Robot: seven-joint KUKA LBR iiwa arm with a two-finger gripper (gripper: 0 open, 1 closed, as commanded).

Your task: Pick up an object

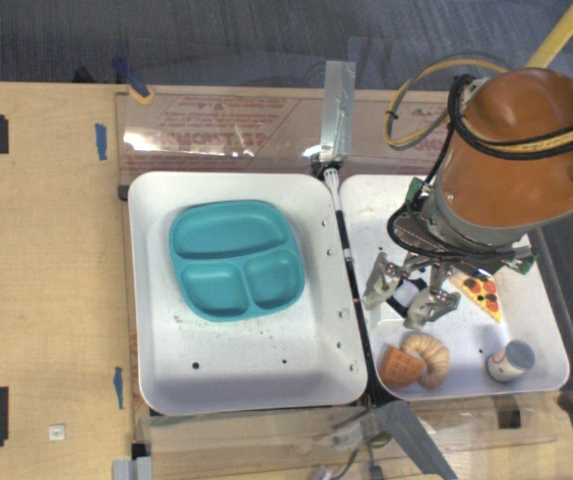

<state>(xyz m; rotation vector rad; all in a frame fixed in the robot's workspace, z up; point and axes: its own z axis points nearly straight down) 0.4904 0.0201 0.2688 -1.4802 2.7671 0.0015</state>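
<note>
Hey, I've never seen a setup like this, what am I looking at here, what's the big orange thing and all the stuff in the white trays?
One camera above a bench looks down at a slant. The big orange-and-grey shape is a robot arm reaching in from the right. At its end is a two-finger gripper, fingers spread, with nothing between them. It hangs over the right bin, one of two shallow white bins side by side. The left bin holds a teal divided plate. The right bin holds a croissant-like toy, a small grey-blue cup and a pizza-slice toy. The arm is meant to pick something up; so far it holds nothing.
</note>
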